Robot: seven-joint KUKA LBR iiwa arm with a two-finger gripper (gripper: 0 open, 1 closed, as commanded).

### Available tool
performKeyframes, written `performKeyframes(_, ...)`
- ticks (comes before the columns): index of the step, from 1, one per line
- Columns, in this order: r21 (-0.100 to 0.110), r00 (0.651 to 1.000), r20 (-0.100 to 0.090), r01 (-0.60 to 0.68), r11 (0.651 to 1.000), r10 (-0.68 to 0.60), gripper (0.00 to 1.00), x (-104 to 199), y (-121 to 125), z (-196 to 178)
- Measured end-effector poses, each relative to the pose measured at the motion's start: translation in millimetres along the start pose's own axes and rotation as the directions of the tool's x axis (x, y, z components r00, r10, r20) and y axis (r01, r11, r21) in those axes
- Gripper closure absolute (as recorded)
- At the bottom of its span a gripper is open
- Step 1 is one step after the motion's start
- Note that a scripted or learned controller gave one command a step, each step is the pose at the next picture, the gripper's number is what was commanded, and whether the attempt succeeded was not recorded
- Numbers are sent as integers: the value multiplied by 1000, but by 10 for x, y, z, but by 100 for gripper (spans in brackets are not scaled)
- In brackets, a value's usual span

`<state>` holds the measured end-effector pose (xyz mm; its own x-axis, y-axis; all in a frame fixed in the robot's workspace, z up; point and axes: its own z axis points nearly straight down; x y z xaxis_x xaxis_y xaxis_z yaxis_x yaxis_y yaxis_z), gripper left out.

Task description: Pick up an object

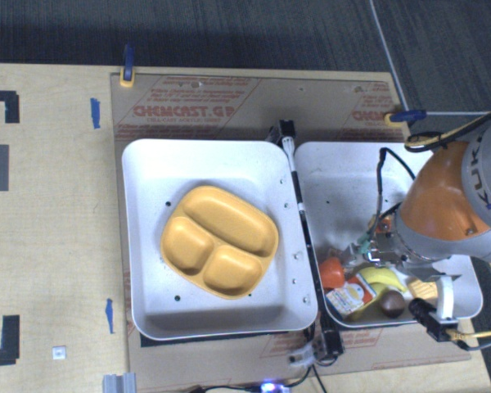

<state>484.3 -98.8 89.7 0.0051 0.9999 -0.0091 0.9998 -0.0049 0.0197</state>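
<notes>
Arm bent low over right bin, claw state unclear, above banana.

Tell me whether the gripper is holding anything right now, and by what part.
It cannot be told. The arm hangs over the toy food heaped in the right bin, covering the gripper itself, so no grasp is visible.

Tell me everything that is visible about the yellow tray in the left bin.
The yellow tray looks like smooth, slightly glossy moulded plastic with rounded corners. It has three compartments: one long section and two smaller ones beside it. It lies flat on the floor of the left bin, near the middle, turned at an angle to the bin's walls. It seems to touch only the bin's floor. The arm and the small items are in the other bin.
</notes>
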Motion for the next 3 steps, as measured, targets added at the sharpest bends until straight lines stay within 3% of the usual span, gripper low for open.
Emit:
performKeyframes(1,-1,1000,-7,3,1000,-3,100,31,18,-112)
performKeyframes(2,20,1000,-11,7,1000,-7,100,1368,426,-956)
performKeyframes(3,21,1000,-10,5,1000,-5,100,596,-33,-957)
